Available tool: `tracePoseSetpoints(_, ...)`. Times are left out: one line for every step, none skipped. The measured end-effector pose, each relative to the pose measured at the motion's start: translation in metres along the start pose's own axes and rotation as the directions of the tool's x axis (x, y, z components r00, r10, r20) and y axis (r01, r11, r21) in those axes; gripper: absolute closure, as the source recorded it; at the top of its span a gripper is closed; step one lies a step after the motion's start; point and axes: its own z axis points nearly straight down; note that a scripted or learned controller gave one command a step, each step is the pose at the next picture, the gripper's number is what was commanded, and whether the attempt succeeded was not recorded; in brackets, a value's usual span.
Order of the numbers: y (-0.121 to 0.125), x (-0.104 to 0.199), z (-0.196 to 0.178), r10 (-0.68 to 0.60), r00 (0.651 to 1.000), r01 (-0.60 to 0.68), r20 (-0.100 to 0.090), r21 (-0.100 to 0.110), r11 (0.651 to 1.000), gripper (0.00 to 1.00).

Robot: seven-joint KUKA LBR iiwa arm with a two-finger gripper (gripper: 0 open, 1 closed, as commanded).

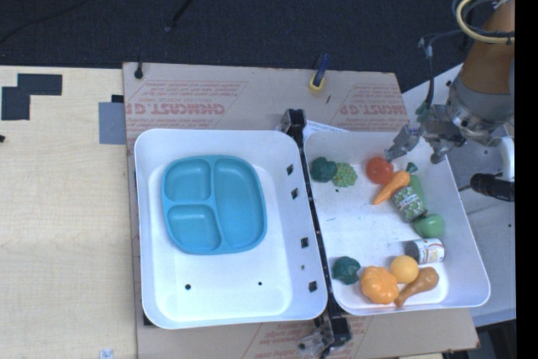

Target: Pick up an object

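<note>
Gripper (418, 145) sits over the upper right corner of the right bin (471, 265), fingers spread apart with nothing between them that I can see. Just below it I see one carrot (392, 187), its long axis on a slant, thick end up-right toward the gripper and tip pointing down-left. One tomato (379, 170) touches the carrot's upper left side. One green bottle (409, 201) lies just right of the carrot, running down-right, with one green pepper (429, 224) at its lower end.

Further left I count one dark green lump (323, 170) touching one pale green broccoli (344, 175). Along the bin's near edge: one teal lump (345, 269), one orange pepper (378, 285), one yellow ball (404, 268), one tan squash (419, 285) lying slantwise with its neck down-left, and one small can (424, 250) on its side.

The left bin (160, 282) holds one blue tray (213, 204) with three compartments.
</note>
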Motion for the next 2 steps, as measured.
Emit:
tracePoseSetpoints(0.003, 0.000, -0.009, -0.002, 1.000, 0.002, 0.003, -0.014, 1.000, 0.00)
tracePoseSetpoints(0.010, 0.000, 0.052, -0.006, 1.000, 0.006, 0.003, -0.012, 1.000, 0.00)
